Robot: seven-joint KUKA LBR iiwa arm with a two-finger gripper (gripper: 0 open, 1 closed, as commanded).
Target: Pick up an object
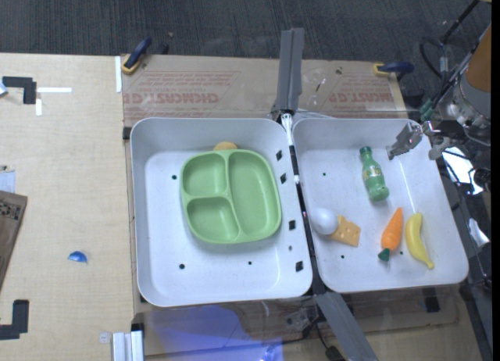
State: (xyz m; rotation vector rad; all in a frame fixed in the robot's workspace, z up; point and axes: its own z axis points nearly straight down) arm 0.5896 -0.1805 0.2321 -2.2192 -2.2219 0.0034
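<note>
The right bin holds several items: a green bottle, an orange carrot, a yellow banana, a white egg and a cheese wedge. My gripper hovers over the bin's far right corner, up and to the right of the bottle. It is open, with nothing between its fingers. The left bin holds a green divided plate, and a small yellow object peeks out behind the plate's far rim.
A grey divider post rises between the bins at the back. Blue clamps sit on the cardboard behind the bins. A small blue piece lies on the wooden bench at left. Cables and hardware crowd the right edge.
</note>
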